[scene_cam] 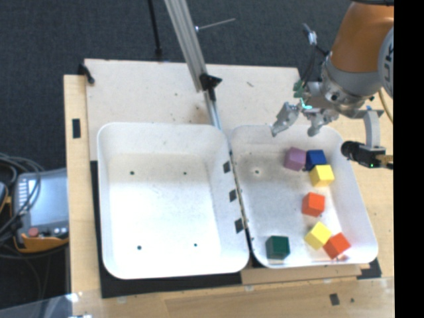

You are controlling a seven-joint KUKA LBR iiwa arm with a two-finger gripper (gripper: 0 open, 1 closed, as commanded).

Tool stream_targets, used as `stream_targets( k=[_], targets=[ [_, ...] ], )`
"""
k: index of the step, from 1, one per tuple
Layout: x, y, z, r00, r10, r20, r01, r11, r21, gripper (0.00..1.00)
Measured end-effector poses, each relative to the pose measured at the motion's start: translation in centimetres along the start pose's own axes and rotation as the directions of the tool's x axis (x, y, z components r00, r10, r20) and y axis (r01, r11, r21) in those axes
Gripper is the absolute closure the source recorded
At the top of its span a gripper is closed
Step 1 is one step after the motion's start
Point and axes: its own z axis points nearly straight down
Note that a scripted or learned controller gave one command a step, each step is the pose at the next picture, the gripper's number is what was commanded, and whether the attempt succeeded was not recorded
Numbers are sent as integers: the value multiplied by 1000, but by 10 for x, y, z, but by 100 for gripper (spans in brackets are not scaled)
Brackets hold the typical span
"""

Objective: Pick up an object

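A robotics lab: a grey-and-orange robot arm [358, 38] is reaching over two white bins [165, 134] sitting on a plywood tabletop [146, 88], with an aluminium camera pole [189, 42] rising behind.

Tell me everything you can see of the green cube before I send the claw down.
The green cube is a small dark green block with a plain matte look. It sits flat on the floor of the right bin, in the near left corner close to the rim. Nothing touches it; the nearest yellow cube lies apart to its right.
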Motion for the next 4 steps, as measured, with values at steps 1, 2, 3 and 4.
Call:
stream_targets(
  k=[1,2,3,4],
  targets=[
    [0,1,-2,1000,0,0,0,1000,-5,0],
    [-2,-1,61,1000,4,2,-4,1000,2,0],
    [2,1,105,1000,7,2,-7,1000,0,0],
    [3,-5,166,1000,5,2,-5,1000,2,0]
  ],
)
